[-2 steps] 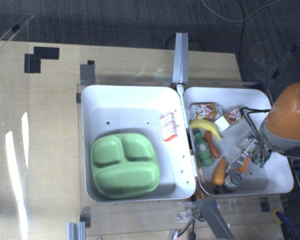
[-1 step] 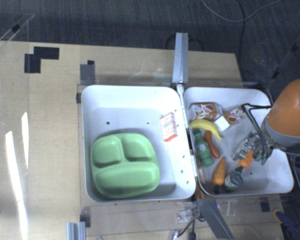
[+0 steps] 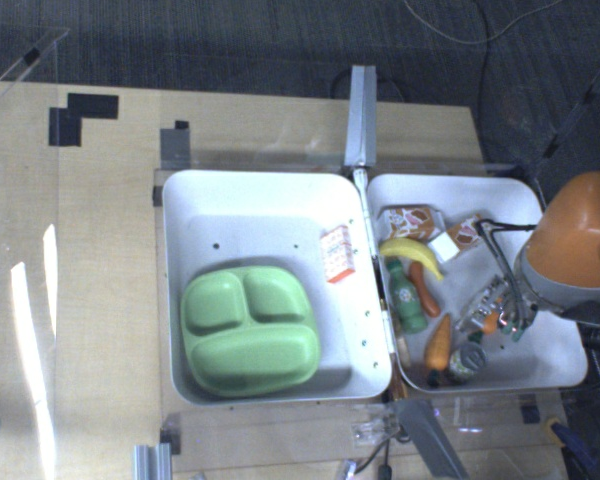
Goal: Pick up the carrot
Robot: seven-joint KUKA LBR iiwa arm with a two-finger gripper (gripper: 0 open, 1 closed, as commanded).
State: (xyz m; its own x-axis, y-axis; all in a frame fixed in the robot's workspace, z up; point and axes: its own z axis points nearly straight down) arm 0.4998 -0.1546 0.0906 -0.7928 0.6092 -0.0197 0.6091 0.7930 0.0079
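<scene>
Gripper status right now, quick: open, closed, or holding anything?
Gripper: cannot be told; it hangs over the right white bin, beside the orange carrot.

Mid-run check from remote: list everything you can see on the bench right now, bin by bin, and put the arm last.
left bin: 1, white, left half of bench
divided tray: 1, light green, left bin, near front
small carton: 1, white with red print, left bin, by its right wall
right bin: 1, white, beside the left bin
banana: 1, yellow, right bin, back left
bottle: 1, green, right bin, along its left wall
carrot: 1, orange, right bin, near front
snack packets: about 2, brown and white, right bin, back
arm: 1, grey with orange band, over the right bin's right side
gripper: 1, dark, in right bin, right of the carrot
</scene>
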